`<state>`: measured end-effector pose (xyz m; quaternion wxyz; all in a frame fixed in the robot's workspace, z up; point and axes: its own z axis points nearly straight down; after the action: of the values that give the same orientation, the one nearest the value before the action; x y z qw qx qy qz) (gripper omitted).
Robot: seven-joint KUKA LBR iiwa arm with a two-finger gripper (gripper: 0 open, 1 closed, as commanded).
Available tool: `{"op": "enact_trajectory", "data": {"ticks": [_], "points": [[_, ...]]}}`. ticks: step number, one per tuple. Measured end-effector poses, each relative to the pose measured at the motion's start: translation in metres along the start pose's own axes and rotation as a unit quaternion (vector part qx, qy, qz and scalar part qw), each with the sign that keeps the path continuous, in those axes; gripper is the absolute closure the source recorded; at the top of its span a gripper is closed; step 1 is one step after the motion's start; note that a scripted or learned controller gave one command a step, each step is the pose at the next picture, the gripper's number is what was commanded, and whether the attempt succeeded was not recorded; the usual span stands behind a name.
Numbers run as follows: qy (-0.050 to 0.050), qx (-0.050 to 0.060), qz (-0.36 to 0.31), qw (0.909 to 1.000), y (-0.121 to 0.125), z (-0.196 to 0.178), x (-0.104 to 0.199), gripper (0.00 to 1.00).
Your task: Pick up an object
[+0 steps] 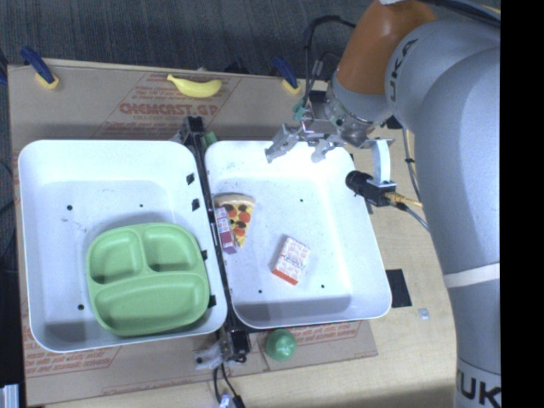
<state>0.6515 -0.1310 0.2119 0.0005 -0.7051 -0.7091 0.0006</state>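
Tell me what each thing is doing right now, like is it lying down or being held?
gripper: fingers spread open, holding nothing, over the right bin's far edge.
pizza slice toy: lying flat in the right bin, by the divider.
small box: lying flat in the right bin, untouched.
green tray: right way up in the left bin.
banana: lying on the cardboard behind the bins.
green ball: resting in front of the bins.

A dark grey carpeted floor (127,11) lies beyond the far edge of the light wooden table (412,253). A printed cardboard sheet (127,109) covers the table top, held at its far edge by blue clamps (38,66). Lighting is bright and even
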Motion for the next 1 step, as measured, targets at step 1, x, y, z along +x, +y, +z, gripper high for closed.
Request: {"op": "enact_trajectory", "data": {"ticks": [1], "points": [[0.0,0.002,-0.001,1.0,-0.0621,0.0208,0.0562,0.0]]}}
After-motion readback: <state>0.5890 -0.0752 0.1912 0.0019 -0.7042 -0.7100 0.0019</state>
